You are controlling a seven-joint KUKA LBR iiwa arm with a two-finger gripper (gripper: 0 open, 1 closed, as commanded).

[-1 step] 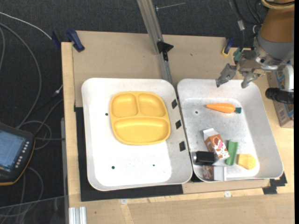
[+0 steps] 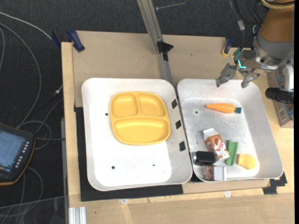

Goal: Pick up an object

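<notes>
Arm: enters at the upper right of the frame, grey body with its orange band at the very top right corner, wrist pointing down toward the bench.
Gripper (image 2: pixel 235 78): hangs over the far rim of the right bin, in the upper right of the frame; a small teal light glows on its body.
Fingers (image 2: pixel 225 75): two of them, spread apart, splayed out to lower left and lower right, with nothing between them.
Right bin (image 2: pixel 268 139): shallow and white, in the right half of the frame, holding all the loose things.
Carrot (image 2: pixel 222 108): orange with a green end, lying flat across the upper part of the right bin, below the gripper and apart from it.
Small carton (image 2: pixel 216 144): red and white, lying in the lower middle of the right bin.
Green piece (image 2: pixel 231 152): just right of the carton, touching or nearly so.
Yellow piece (image 2: pixel 246 161): lower right of the bin, beside the green piece.
Black object (image 2: pixel 204 157): lower left of the right bin, just below the carton.
Left bin (image 2: pixel 93 125): white, beside the right bin in the middle of the frame.
Yellow plate (image 2: pixel 139 117): three compartments, lying in the upper part of the left bin.
</notes>
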